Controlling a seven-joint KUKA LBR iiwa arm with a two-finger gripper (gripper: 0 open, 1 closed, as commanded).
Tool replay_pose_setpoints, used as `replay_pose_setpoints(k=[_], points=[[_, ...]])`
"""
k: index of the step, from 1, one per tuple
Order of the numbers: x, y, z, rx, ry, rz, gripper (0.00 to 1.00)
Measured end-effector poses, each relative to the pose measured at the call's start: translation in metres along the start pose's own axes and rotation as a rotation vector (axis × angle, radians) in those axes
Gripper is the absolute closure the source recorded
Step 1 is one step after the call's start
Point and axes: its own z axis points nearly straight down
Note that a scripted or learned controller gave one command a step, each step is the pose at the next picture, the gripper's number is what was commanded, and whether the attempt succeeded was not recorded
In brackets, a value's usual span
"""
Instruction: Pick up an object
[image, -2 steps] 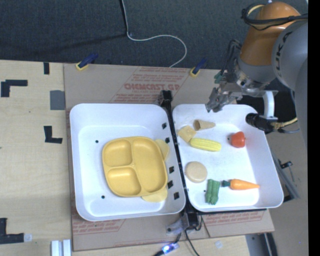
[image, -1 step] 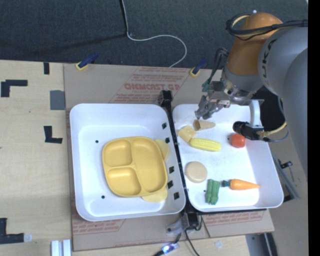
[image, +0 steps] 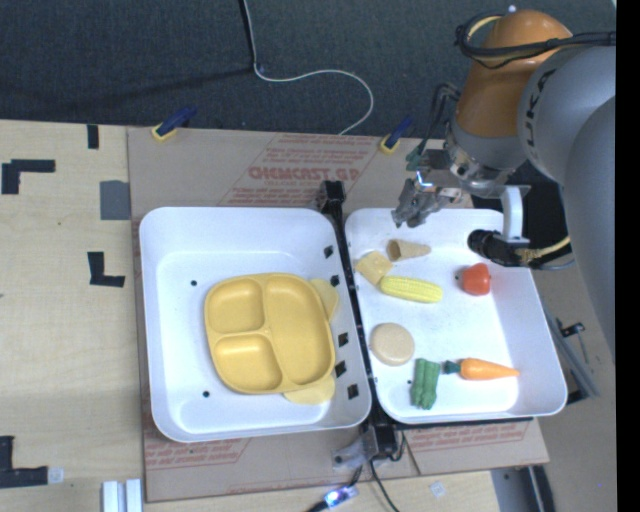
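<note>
Right now I am seeing the gripper (image: 412, 208) hanging over the far edge of the right bin (image: 530, 330), its fingers standing slightly apart and gripping nothing. Just below it a small tan cone (image: 408, 249) is lying beside a corn cob (image: 410, 290). Nearby are sitting a tomato (image: 476, 279), a carrot (image: 486, 370) and a round biscuit (image: 392, 343). A yellow divided tray (image: 268, 332) is lying in the left bin (image: 170, 250).

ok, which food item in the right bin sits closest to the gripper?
The small tan cone piece, directly below the gripper near the bin's top edge. The corn, tomato and carrot lie farther away.
</note>
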Motion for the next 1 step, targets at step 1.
replay_pose_setpoints(k=[1], points=[[0.0006,-0.0109,-0.0112,0.002,0.001,0.002,1.0]])
